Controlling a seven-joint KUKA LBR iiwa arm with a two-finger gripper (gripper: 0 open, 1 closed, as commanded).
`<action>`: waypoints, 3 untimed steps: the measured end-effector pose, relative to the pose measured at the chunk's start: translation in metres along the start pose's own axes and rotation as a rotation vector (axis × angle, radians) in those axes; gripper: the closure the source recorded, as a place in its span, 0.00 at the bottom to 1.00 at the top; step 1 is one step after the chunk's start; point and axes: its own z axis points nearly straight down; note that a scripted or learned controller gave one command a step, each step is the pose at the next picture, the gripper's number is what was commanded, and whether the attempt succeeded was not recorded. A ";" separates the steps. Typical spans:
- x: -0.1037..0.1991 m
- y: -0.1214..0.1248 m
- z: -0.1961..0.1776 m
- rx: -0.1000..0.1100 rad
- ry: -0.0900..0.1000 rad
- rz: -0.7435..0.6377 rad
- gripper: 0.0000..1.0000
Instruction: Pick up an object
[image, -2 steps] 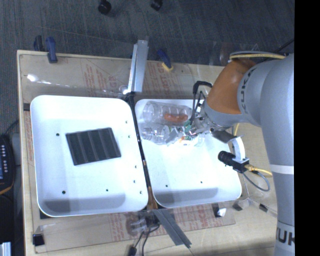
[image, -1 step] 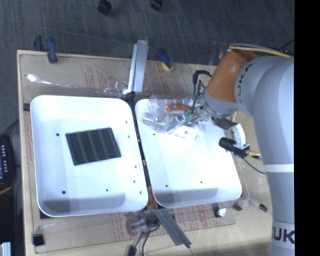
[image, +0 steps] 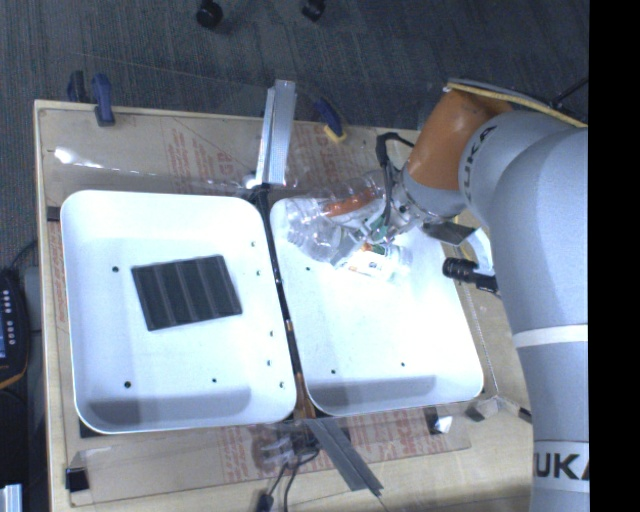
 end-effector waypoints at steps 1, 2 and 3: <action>0.001 0.000 -0.009 0.005 0.003 -0.006 1.00; 0.047 0.029 -0.085 0.002 0.003 0.002 1.00; 0.047 0.030 -0.084 0.001 0.004 0.002 0.00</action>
